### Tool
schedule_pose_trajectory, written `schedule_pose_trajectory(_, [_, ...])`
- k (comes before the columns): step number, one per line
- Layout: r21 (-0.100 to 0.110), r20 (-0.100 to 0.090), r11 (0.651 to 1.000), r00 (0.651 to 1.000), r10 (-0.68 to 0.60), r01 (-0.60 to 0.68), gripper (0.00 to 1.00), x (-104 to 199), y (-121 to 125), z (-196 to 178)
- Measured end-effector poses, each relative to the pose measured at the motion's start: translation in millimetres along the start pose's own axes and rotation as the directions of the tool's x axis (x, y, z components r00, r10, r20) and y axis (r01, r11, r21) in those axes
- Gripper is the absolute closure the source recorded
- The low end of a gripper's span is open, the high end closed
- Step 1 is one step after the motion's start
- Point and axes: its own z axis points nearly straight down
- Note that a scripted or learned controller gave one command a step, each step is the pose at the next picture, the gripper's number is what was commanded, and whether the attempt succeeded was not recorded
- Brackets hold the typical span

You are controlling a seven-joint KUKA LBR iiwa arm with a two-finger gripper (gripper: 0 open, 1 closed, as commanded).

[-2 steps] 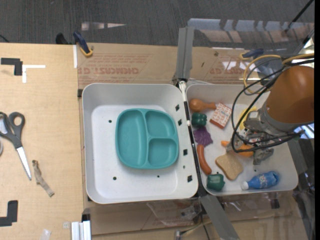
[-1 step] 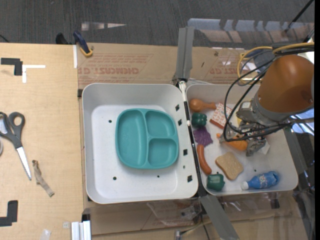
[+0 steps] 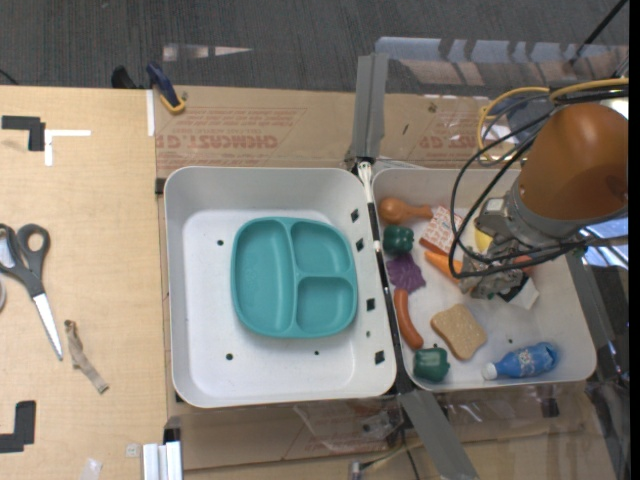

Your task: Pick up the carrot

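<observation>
I have the pincer [image 3: 497, 286] low in the right bin [image 3: 575, 368], just beside the carrot [image 3: 440, 263]; grip state unclear, carrot not lifted yet.

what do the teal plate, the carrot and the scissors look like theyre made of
The teal plate looks like moulded plastic: one even colour, soft sheen, rounded dividers. The carrot is likely toy plastic or rubber, judging by its flat orange and smooth skin, though it is small and partly hidden by cables. The scissors seem to have metal blades, pale and reflective, with grey handles, probably plastic.
</observation>
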Motion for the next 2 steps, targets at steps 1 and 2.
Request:
schedule_pose_trajectory(1, [0.000, 0.000, 1.000, 1.000, 0.000, 0.000, 0.00, 0, 0, 0])
schedule_pose_trajectory(2, [-0.004, -0.004, 1.000, 1.000, -0.025, 0.025, 0.00, -31, -8, 11])
